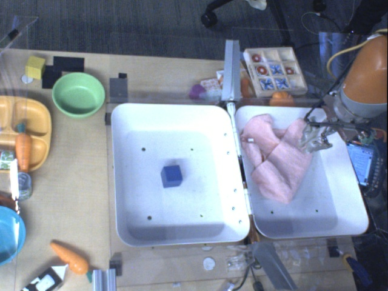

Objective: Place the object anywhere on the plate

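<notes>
A small blue cube (171, 175) lies in the left white bin (127, 223), near its middle. A crumpled pink cloth (276, 156) lies in the right white bin (339, 217), toward its back left. My gripper (314, 139) hangs over the right bin at the cloth's upper right corner, right against the fabric. Whether it grips the cloth I cannot tell. The grey arm with its orange band (367, 71) comes in from the right. A yellow divided plate (33, 117) with a carrot on it sits at the bench's far left.
A green bowl (77, 94) stands back left of the bins. At the lower left edge is a blue dish (9, 235), with a loose carrot (70, 256) near it. A box of patterned tiles (274, 70) lies behind the right bin.
</notes>
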Controlling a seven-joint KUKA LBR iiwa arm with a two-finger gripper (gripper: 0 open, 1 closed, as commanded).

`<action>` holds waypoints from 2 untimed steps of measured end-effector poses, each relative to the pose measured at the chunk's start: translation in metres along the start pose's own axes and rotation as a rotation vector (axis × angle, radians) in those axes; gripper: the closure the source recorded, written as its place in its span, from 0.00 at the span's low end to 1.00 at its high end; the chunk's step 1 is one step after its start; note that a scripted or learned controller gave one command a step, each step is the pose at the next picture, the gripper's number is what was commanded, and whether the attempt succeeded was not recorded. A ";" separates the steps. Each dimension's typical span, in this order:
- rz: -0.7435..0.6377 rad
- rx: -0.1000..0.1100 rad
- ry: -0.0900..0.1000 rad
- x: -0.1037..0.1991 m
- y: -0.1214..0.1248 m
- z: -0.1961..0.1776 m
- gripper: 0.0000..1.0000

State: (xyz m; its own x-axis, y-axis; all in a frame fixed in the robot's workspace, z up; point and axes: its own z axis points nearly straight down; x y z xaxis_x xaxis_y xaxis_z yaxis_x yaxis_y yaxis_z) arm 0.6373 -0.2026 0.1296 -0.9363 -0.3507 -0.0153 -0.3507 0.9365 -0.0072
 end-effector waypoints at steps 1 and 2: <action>-0.174 0.002 0.001 0.019 0.004 0.002 1.00; -0.297 -0.001 0.002 0.032 0.010 -0.010 1.00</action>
State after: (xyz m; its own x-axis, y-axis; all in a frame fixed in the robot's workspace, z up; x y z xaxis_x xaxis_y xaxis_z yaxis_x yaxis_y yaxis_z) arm 0.6034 -0.2043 0.1394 -0.7927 -0.6095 -0.0102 -0.6094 0.7928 -0.0103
